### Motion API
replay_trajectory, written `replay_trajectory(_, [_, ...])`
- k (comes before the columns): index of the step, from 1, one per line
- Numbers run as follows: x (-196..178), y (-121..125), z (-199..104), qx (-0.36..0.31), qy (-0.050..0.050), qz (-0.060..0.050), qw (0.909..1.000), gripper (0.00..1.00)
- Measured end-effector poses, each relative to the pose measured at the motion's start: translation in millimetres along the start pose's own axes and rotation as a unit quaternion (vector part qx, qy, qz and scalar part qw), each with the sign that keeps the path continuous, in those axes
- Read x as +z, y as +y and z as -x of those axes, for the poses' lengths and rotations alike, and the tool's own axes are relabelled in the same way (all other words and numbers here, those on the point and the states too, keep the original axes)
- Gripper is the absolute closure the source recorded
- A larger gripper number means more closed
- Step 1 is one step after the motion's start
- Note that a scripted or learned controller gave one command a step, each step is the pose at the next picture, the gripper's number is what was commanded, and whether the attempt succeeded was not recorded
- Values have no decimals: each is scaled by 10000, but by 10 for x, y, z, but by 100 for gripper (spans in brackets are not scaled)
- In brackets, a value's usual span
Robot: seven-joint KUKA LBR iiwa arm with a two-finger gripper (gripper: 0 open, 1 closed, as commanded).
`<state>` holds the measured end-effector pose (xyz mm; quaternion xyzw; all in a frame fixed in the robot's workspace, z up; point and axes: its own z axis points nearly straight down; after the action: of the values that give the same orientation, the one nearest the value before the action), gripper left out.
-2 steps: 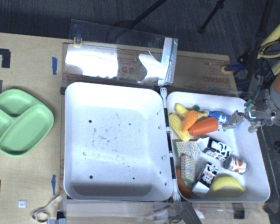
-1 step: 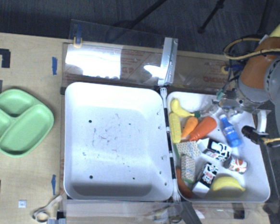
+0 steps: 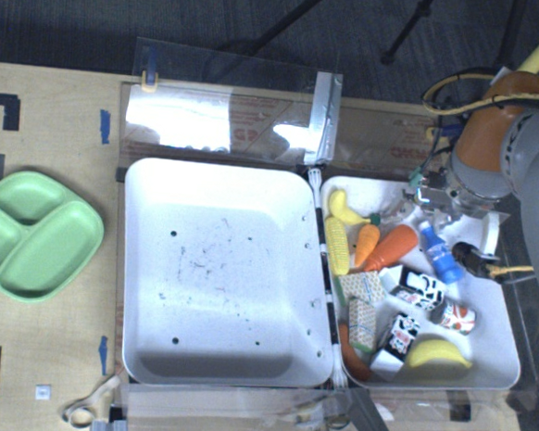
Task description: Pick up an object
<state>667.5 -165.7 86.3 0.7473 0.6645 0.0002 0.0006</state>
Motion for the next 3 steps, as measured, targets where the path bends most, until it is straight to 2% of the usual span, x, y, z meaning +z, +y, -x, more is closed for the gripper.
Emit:
replay_trajectory(1, [-31, -118, 430, 20, 68, 13, 10000, 0])
replay_trajectory(2, [-663, 25, 169, 700, -2, 4, 9975, 0])
replay_trajectory(3, [-126, 71, 404, -102, 75, -39, 9999, 0])
